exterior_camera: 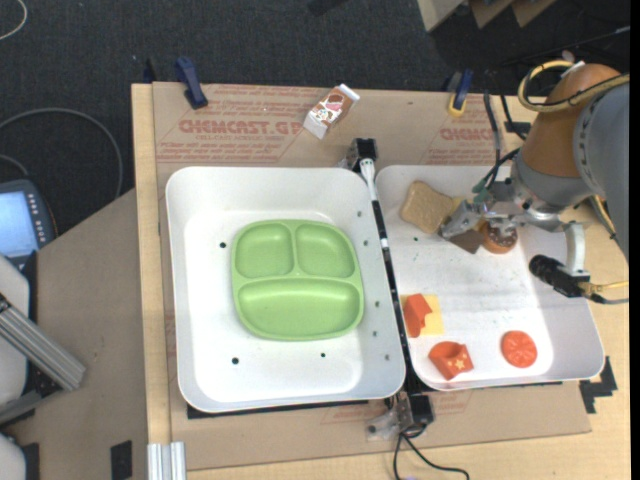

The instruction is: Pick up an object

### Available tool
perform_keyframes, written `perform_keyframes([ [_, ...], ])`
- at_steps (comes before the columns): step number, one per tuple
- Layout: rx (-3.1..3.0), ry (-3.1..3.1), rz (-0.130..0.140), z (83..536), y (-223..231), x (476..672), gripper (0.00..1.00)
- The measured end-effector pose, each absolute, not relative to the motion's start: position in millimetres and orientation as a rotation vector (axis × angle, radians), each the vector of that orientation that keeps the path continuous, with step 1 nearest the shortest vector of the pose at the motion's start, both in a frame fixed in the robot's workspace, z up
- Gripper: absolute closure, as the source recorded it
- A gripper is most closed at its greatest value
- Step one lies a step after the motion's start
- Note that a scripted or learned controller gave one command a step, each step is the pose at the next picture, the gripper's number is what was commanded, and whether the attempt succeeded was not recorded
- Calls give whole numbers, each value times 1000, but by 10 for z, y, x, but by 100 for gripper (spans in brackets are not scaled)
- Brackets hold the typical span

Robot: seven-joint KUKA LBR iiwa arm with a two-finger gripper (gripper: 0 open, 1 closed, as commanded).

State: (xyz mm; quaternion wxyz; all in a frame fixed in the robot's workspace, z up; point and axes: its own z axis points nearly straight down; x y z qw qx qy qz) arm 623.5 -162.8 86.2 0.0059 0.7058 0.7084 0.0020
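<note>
While dark carpet (80,58) surrounds it, cardboard (250,123) (printed red) underlies both bins (190,268).

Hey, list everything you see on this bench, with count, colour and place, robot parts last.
bins: two, white, side by side
divided plate: one, green, left bin
bread slice: one, tan, right bin, far end
orange-yellow block: one, right bin, near left
red cup: one, right bin, near edge
tomato slice: one, red, right bin, near right
small carton: one, white-red, bench behind bins
clamps: two, blue, bench's far edge
arm: one, grey-orange, right
tool: one, over right bin's far end
</note>
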Motion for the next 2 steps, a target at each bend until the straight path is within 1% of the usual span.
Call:
perform_keyframes([
  [1, 2224, 2225, -28, 852, -1050, 6649, 0],
  [2, 2230, 2223, -22, 972, -1066, 6641, 100],
])
